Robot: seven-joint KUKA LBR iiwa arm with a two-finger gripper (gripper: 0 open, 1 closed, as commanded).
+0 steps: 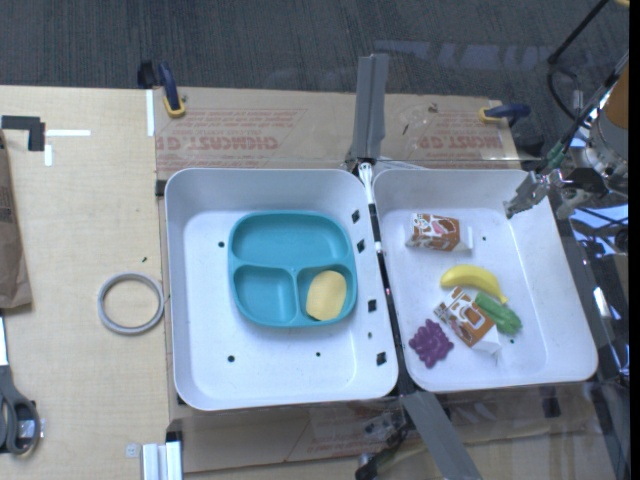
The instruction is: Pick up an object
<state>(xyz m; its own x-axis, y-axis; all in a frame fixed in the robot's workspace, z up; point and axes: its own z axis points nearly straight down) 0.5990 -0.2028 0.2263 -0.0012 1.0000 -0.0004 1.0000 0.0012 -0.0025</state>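
Observation:
The right bin holds a small brown-and-white carton, a yellow banana, a green vegetable, a second carton lying partly under it, and a purple bunch of grapes. In the left bin a teal divided plate carries a pale yellow round fruit in its near right compartment. My gripper hangs over the right bin's far right corner, up and to the right of the brown-and-white carton, with nothing seen in it.
A grey upright post rises behind the seam between the bins. On the bench to the left lie a tape ring, scissors and a brown bag. Clamps grip the cardboard's far edge. Cables hang at the far right.

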